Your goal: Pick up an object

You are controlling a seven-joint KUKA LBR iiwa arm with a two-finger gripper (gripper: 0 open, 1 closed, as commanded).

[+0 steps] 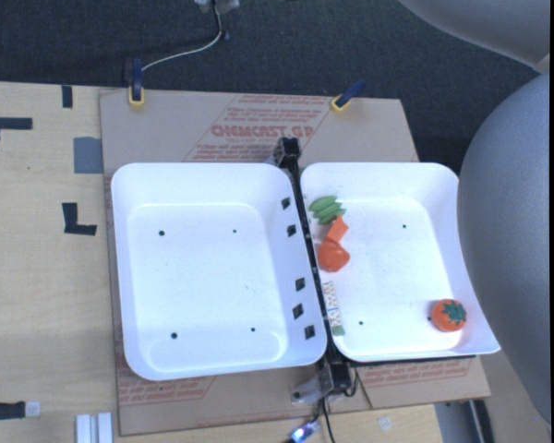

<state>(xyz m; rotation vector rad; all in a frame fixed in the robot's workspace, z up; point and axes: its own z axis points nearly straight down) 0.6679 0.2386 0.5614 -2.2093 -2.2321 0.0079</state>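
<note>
Lying at the right bin's (443,201) left edge: toy carrot (333,245); sitting at its lower right corner: toy tomato (448,315). Filling the right frame edge: grey arm (517,247).

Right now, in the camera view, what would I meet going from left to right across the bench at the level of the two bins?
Left white bin → black divider between the bins → orange carrot-like toy with green top → right white bin → small tomato-like toy → grey arm body.
</note>
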